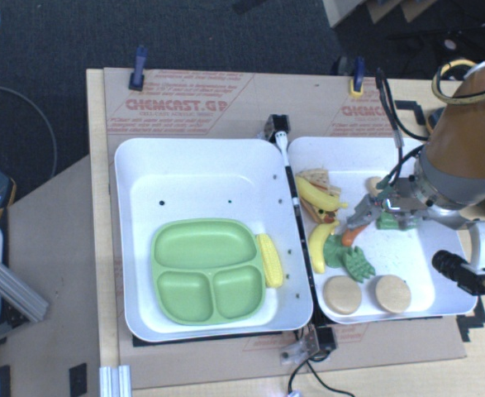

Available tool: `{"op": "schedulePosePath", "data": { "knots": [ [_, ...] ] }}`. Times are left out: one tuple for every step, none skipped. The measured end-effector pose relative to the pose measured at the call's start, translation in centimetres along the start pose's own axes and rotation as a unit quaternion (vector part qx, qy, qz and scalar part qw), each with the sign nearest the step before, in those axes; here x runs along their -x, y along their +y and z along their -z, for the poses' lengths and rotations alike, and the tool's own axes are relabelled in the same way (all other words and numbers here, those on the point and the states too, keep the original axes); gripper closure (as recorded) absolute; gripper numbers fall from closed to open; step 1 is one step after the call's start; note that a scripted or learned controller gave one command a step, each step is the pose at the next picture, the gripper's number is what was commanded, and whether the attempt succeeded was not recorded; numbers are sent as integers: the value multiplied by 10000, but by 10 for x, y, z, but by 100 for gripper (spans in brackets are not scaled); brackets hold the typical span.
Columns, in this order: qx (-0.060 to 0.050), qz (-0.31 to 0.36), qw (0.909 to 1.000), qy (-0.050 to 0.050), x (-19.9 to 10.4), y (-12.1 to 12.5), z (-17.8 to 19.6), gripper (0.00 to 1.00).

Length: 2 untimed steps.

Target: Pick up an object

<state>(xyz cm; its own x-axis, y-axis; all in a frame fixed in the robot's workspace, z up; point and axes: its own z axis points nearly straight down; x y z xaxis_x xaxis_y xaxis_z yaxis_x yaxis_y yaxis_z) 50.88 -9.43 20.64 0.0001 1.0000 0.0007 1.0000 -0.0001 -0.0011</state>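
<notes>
Carrot (352, 235), small, orange, green top, lies in right bin (440, 300); claw (363, 216) above it, open or closed unclear.

Red print reading "CHEMCAST G.P." (176, 104) stands on the brown paper sheet (225, 85) covering the table, along its far edge behind the left bin (126, 222); smaller red lines above and below it are too small to read. A second copy of the same red print (359, 112) sits on the sheet near the far right corner, behind the right bin (440, 304), partly covered by cables and not fully legible. No other readable text, numbers or labels.
</notes>
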Motion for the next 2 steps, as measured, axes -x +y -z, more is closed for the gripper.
{"op": "schedulePosePath", "data": {
  "knots": [
    [-32, 29, 10000, 18, -67, -32, -23, 0],
    [11, -7, 10000, -2, -63, -29, -12, 100]
  ]
}}
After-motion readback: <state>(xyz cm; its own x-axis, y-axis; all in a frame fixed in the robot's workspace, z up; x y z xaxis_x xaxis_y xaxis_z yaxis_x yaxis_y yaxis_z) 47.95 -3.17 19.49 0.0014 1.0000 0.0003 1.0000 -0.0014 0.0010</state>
